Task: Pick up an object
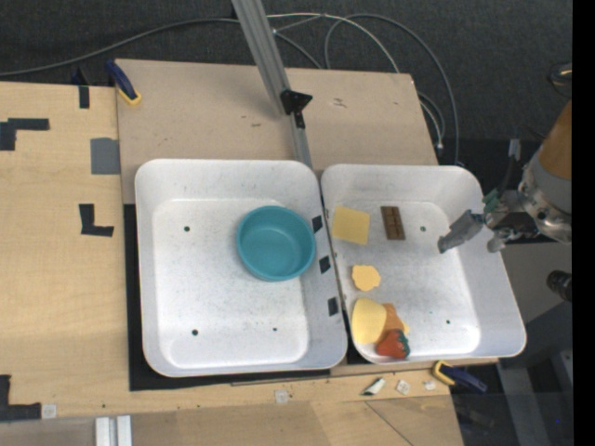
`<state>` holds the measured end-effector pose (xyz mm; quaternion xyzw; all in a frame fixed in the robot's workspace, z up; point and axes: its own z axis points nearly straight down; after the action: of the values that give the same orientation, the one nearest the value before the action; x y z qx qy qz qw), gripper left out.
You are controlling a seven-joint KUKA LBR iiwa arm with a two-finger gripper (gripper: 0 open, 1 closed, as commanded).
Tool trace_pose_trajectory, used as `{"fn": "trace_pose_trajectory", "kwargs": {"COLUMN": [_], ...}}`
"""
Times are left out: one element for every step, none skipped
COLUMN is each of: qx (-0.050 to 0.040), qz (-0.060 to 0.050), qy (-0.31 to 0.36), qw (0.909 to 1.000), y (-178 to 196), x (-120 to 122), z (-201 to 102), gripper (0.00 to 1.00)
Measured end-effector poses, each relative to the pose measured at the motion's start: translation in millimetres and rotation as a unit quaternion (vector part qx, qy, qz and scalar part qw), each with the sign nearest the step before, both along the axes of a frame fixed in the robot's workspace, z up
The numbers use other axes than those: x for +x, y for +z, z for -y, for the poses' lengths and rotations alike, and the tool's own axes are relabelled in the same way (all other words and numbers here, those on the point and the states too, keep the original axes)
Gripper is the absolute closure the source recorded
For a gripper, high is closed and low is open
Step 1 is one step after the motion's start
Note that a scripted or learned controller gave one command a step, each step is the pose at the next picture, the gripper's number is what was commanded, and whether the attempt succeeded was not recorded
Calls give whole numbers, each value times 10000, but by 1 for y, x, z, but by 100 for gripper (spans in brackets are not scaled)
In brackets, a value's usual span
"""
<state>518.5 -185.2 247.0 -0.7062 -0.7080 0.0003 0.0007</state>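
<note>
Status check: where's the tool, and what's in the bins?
Tool over right bin's right side, nothing gripped. Food pieces at bin's left. Blue bowl in left bin.

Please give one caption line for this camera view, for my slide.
Gripper above right bin; blue bowl in left bin.

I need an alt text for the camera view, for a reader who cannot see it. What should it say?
A grey robot arm's gripper hovers over the right edge of the right white bin, which holds a yellow square, a brown block, a small yellow piece and a pile of toy food. The left white bin holds a blue bowl.
</note>
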Motion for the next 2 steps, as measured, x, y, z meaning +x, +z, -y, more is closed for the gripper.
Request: {"fn": "trace_pose_trajectory", "kwargs": {"qx": [1,3], "qz": [1,-22], "qy": [-2,-6], "qw": [10000,10000], "y": [0,-48], "x": [0,3], "z": [0,-8], "gripper": [0,0]}}
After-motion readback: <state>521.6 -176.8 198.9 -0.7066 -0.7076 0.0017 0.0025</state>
